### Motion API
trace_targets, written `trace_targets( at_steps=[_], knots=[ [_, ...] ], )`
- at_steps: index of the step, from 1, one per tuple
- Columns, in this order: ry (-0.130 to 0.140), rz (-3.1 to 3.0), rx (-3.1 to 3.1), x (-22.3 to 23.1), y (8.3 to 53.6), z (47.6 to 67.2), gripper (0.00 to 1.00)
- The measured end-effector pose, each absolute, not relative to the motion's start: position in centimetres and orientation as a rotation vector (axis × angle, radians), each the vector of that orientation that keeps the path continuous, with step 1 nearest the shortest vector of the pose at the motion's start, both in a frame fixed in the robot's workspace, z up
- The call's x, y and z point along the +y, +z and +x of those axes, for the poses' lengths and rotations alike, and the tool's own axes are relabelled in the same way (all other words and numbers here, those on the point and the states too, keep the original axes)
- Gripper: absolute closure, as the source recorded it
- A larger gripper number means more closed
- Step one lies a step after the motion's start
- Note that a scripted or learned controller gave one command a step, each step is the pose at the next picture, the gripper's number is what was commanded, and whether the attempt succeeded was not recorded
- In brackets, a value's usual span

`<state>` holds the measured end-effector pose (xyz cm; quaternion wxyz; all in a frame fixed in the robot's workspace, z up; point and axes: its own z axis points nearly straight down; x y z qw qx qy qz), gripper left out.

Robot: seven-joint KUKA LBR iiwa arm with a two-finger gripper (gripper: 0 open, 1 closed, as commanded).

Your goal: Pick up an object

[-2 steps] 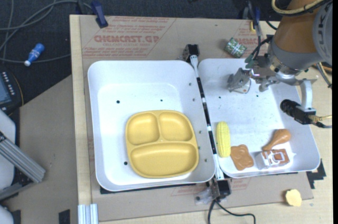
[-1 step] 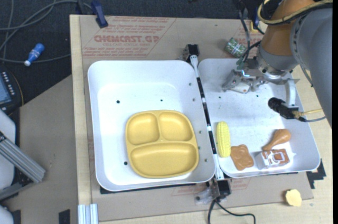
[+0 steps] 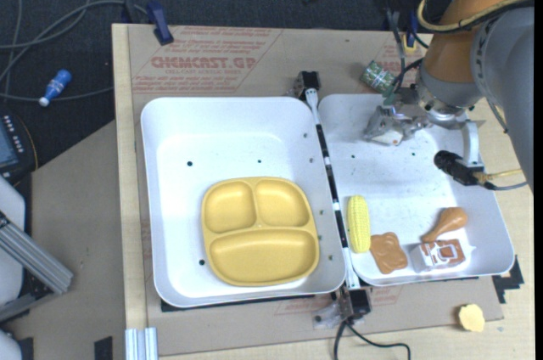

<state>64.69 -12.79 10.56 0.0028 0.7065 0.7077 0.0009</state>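
Observation:
My gripper point(image 3: 389, 129) hangs low over the back of the right bin point(image 3: 399, 180), below the orange-banded wrist point(image 3: 454, 53). Its fingers point down toward the bin floor, and nothing shows between them. Along the bin's front lie a yellow corn cob point(image 3: 359, 223), a brown toast-like piece point(image 3: 389, 252), a chicken drumstick point(image 3: 448, 222) and a small red-and-white packet point(image 3: 443, 253). All of these sit well in front of the gripper. A yellow divided plate point(image 3: 258, 231) lies in the left bin point(image 3: 170, 180).
A black cable connector point(image 3: 458, 167) hangs off the arm over the right bin's right side. A small green can point(image 3: 376, 76) lies on the cardboard behind the right bin. A yellow lump point(image 3: 470, 317) sits at the bench's front right corner. A blue clamp point(image 3: 158, 21) stands at the back left.

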Motion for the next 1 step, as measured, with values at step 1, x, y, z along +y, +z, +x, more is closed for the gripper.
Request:
trace_targets(
  at_steps=[1],
  knots=[
    [0.009, 2.213, 2.231, -4.32, 19.02, 59.92, 1.0]
  ],
)
